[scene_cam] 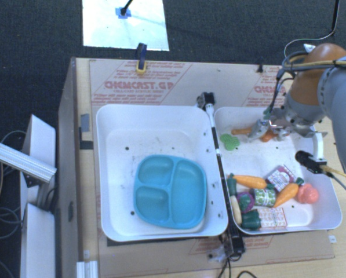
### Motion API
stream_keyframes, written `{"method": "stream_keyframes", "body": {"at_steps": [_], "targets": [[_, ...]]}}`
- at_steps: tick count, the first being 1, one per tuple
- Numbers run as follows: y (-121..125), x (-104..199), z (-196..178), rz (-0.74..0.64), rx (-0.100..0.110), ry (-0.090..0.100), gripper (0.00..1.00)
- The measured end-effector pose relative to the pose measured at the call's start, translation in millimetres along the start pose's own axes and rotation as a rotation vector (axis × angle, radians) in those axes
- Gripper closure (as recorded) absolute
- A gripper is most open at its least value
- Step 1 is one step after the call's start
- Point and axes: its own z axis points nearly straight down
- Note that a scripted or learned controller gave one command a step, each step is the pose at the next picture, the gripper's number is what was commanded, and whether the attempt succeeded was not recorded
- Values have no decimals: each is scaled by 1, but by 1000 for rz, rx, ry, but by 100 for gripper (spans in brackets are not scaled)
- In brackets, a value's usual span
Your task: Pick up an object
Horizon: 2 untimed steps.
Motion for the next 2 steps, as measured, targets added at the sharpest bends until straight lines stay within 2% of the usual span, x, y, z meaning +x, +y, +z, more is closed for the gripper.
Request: {"method": "stream_keyframes", "body": {"at_steps": [1,2], "targets": [[18,23,-14,0,8,2,0],[-37,-24,-14,3,2,-1,0]]}}
